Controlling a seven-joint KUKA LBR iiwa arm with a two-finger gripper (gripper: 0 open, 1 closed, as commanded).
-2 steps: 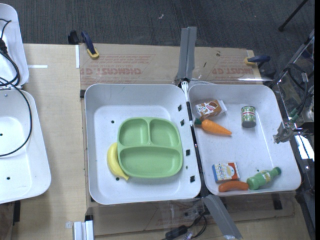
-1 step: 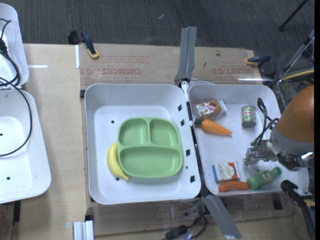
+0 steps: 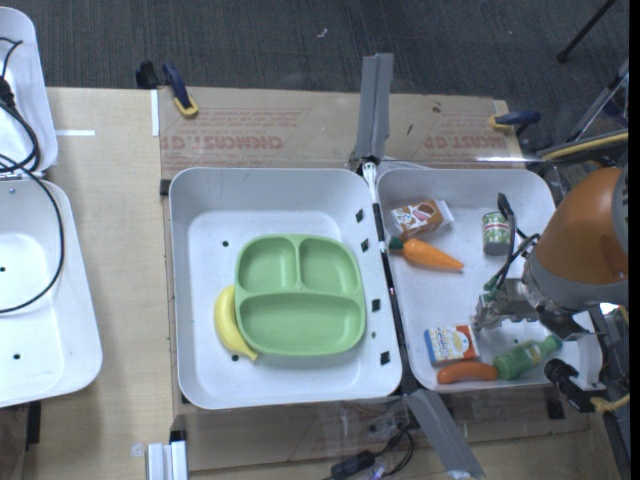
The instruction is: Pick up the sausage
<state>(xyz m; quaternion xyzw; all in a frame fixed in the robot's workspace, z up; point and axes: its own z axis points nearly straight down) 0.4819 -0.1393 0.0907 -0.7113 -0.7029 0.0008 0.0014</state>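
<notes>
Dark carpet runs behind the bench; cardboard [image 3: 300,128] with red lettering is laid flat over the benchtop, pinned at the far edge by two clamps, one at the left [image 3: 178,92] and one at the right [image 3: 515,120]. A grey post [image 3: 375,103] stands at the seam between the bins. White moulded trays [image 3: 40,298] with a black cable looped over them sit off to the left.

Two white bins, side by side. Left bin [image 3: 200,368]: one green divided plate [image 3: 300,296] with three compartments, and one banana [image 3: 230,325] lying against the plate's left rim.

Right bin [image 3: 455,178], counted:
- one sausage [image 3: 466,372], reddish-orange, lying flat at the near edge
- one green bottle [image 3: 527,357] just to the sausage's right, its end close to touching it
- one small box [image 3: 451,344] just behind the sausage
- one carrot [image 3: 432,256] towards the middle
- one snack packet [image 3: 420,218] in the far left part
- one small can [image 3: 496,233], upright, near the far right

My pincer [image 3: 493,311] sits low over the right half of this bin, between the can and the bottle, a little behind and to the right of the sausage. Its tips are lost against the metal of the wrist, so I cannot tell whether they are apart or together. Nothing visible between them. My orange band [image 3: 590,233] hangs over the bin's right wall.
</notes>
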